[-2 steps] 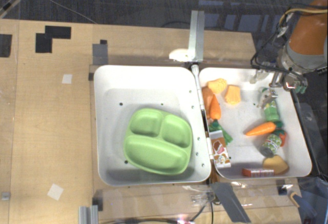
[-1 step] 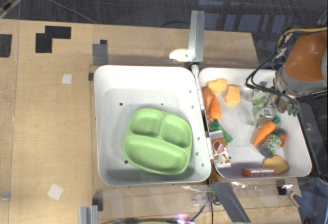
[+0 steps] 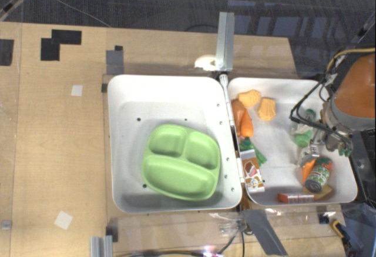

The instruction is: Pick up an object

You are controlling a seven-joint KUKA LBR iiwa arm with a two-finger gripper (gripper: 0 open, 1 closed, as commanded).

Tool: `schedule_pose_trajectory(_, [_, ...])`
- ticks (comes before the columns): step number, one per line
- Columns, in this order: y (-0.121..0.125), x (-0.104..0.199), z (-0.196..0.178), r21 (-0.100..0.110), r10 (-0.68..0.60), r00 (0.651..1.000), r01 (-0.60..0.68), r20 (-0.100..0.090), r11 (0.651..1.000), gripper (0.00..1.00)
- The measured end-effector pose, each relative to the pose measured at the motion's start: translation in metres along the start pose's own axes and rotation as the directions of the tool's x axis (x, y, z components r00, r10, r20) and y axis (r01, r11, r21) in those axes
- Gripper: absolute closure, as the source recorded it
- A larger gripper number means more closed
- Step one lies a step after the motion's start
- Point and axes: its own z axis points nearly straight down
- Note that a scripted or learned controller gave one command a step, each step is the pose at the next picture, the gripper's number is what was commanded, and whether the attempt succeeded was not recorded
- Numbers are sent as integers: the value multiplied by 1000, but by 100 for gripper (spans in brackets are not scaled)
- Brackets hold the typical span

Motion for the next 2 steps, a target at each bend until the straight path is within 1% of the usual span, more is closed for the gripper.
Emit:
schedule_pose_trajectory(1, [2,-6,-15,3,-8,1000,8,16,1000,100])
schedule_pose_trajectory(2, [-1,15,-16,-3,-488,873,488,-2,873,100])
